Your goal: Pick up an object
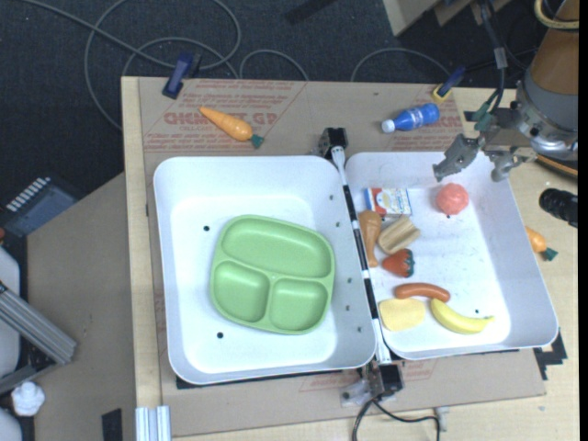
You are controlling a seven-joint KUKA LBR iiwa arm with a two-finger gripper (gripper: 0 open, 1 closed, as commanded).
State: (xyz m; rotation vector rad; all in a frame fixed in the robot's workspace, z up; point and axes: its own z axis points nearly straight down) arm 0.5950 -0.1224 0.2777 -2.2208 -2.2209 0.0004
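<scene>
The gripper (478, 157) hangs over the far edge of the right bin (514, 274), and its two fingers (457, 162) are spread apart with nothing between them — the dark one on the left splays toward the bin's middle, the other sits nearer the arm. Open and empty, then.

Just below the fingers, toward the camera and a shade to the left of their midpoint, lies the pink ball (451, 198). It is the nearest thing by a clear margin, close to the fingertips but not touching them. Being round, it has no long axis to line up with, so my read is that the coming move turns on one thing: sliding the open fingers a little nearer the camera so the ball sits squarely between them before they drop.

Further out in the same bin, a small carton (390, 200) sits by the dividing wall, with a bread roll (397, 234) and a strawberry (398, 264) below it. Nearer the front lie a sausage (422, 291), a yellow wedge (402, 315) and a banana (462, 318), all well apart from the fingers.

The left bin (184, 246) carries a green divided tray (272, 274). Out on the bench (303, 108) behind the bins rest a toy carrot (230, 124) and a blue bottle (412, 118).
</scene>
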